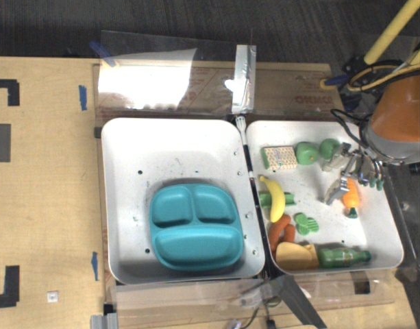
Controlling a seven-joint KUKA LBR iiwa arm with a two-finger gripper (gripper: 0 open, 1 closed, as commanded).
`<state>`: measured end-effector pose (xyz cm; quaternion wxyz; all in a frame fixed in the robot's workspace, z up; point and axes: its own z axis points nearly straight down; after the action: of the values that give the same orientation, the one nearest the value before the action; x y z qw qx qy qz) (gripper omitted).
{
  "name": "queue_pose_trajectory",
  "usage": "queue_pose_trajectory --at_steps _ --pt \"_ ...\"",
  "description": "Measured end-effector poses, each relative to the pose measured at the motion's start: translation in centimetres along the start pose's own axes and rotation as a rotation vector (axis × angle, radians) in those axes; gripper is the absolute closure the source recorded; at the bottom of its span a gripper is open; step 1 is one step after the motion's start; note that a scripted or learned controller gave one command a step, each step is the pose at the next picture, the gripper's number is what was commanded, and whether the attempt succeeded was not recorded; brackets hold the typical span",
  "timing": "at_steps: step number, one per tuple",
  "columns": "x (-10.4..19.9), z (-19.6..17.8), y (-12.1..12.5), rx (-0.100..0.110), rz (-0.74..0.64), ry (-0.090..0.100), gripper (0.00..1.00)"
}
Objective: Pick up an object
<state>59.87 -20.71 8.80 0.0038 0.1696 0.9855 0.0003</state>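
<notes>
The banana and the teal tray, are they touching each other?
Apart. The camera view shows the banana in the right bin and the teal tray in the left bin, with both bin walls between them.

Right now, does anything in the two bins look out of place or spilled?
Nothing stands out. The teal divided plastic tray lies flat in the left white bin. The toy foods, such as the yellow banana and green bottle, lie loose inside the right white bin.

Tan bench (45, 184) bears two white bins: left bin (120, 149), right bin (388, 245), side by side.
</notes>
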Motion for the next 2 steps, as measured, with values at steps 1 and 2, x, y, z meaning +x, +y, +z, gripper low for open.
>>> queue_pose_trajectory --at_steps 1,2 --pt "-0.4 -1.4 0.1 -0.001 -0.001 -0.014 1.0" --pt "-2.7 -9.9 5.1 -0.001 -0.049 -0.009 1.0"
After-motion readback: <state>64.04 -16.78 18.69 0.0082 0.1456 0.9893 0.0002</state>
